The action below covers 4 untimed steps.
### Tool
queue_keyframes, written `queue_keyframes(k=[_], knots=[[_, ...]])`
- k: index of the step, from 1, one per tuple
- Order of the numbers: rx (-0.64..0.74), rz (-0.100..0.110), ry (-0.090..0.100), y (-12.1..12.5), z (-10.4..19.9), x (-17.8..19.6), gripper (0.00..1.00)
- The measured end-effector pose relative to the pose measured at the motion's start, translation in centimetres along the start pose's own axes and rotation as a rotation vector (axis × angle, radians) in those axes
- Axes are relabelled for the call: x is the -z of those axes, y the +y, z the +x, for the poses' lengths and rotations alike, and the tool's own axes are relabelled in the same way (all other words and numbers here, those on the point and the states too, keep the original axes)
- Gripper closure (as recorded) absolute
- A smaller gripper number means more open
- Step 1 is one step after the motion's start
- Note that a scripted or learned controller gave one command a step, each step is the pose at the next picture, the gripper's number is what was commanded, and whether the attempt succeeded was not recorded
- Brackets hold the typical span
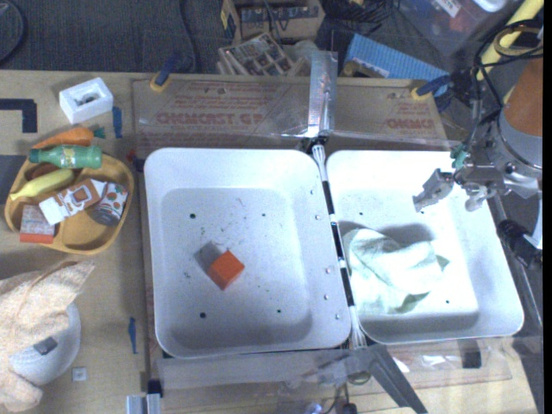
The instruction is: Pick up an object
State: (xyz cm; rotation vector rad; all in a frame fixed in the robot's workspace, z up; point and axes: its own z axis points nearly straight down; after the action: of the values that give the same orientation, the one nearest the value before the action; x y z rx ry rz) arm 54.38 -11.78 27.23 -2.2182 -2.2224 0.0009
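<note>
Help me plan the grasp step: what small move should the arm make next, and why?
Probably lower the gripper down-left toward the crumpled cloth in the right bin. It hangs above the bin's upper right, holding nothing, and the cloth is the nearest object.

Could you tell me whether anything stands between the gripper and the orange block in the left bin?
Yes. The gripper hangs over the right bin, while the orange block lies in the left bin. The raised rims where the bins meet lie between them, and a crumpled white cloth sits below the gripper.
</note>
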Motion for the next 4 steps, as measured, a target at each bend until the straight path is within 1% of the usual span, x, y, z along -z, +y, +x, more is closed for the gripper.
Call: queue_keyframes(k=[1, 2, 3, 4], knots=[[-0.024, -0.001, -0.001, 0.5, -8.2, -8.1, 0.0], [-0.067, -0.002, -0.001, 0.0, -8.4, -17.8, 0.0], [0.019, -0.005, 0.006, 4.3, -9.2, -18.5, 0.0], [-0.074, -0.005, -0.002, 7.0, -10.6, -13.4, 0.0]])
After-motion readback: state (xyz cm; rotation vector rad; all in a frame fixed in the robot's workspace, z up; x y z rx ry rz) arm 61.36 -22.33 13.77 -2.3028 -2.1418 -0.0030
